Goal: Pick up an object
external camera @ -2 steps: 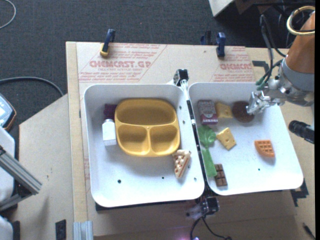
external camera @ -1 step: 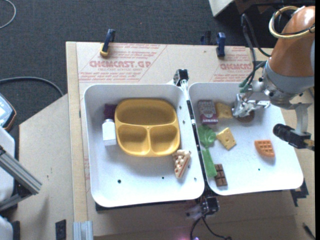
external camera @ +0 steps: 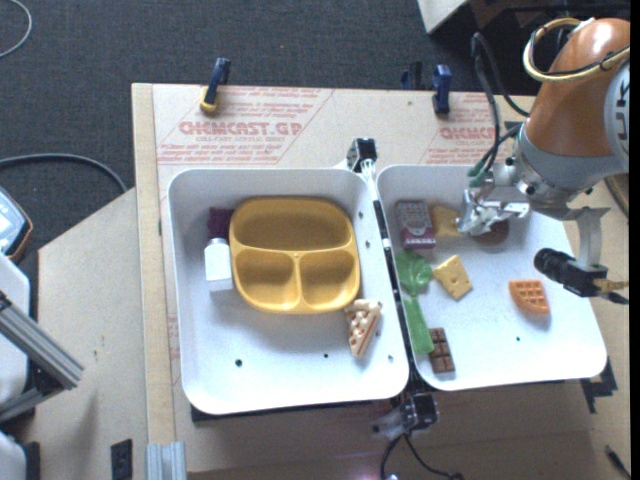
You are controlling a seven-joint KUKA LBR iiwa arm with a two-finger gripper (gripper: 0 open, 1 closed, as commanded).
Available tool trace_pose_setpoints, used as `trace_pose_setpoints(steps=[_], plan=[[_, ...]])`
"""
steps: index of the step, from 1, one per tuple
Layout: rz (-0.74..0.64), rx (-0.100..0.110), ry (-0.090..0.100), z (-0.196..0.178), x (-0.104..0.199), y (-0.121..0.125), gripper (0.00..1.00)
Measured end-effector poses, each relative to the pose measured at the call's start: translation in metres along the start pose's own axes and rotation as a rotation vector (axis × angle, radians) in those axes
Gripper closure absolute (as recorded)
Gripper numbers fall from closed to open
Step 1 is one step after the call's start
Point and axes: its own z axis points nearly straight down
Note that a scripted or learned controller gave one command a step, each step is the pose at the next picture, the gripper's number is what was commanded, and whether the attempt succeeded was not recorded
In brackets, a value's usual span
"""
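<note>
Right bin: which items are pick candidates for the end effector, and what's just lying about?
In play:
- end effector, low in the right bin
- cheese wedge
- waffle
- green utensil
- chocolate bar

Lying about:
- yellow divided plate in the left bin
- white bottle
- pie slice

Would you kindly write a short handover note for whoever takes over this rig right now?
Gripper: low over the back of the right bin, above a dark brown item; I cannot tell how its jaws stand, and nothing is visibly held.
Right bin: cheese wedge, waffle, green utensil, chocolate bar.
Left bin: yellow divided plate, white bottle, pie slice.
Done: nothing lifted yet.
Left: grasp and raise one object.
</note>
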Motion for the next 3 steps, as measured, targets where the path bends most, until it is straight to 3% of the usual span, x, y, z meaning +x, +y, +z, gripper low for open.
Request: trace_pose_setpoints(steps=[1, 2, 3], plan=[[0.000, -0.002, 0.000, -0.009, 0.007, -0.015, 1.00], [0.002, -0.001, -0.001, -0.002, -0.005, -0.014, 1.00], [-0.001, -0.009, -0.002, -0.018, 0.003, -0.004, 1.00]])
